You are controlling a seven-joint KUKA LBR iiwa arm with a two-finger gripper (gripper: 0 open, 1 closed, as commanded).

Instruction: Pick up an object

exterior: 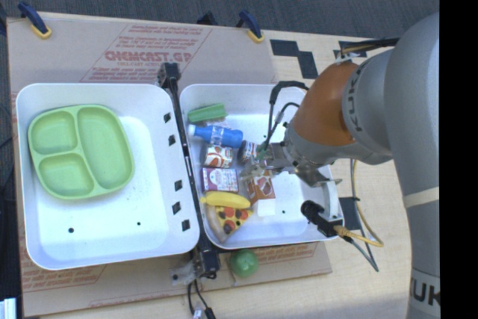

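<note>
The pincer (263, 160) is low in the right bin (246, 95), its tip down among the packed items, and the arm's grey and orange wrist covers it, so I cannot tell how it stands or whether anything is caught in it. Right at the tip lie a small dark can (248, 152) and, just below, a brown snack packet (261, 187) partly tucked beneath the wrist hardware. These are the nearest candidates for the pick, both crowded by neighbours.

To the left of the can sits a red and white carton (218, 157), and under that a maroon boxed item (221, 179). Above them a blue bottle (217, 134) lies on its side, with a green cylinder (206, 113) near the bin's upper left corner. Along the lower edge a yellow banana (227, 199) rests over a toy pizza slice (231, 219), and a small white block (267, 208) lies just beside them.

The left bin (97, 235) holds a light green divided plate (81, 152) in its upper left part. A black hinge strip (179, 160) runs between the two bins. Outside the bins, on the cardboard at the counter's (373, 273) front, a green ball (243, 263) sits just below the right bin's lower rim
</note>
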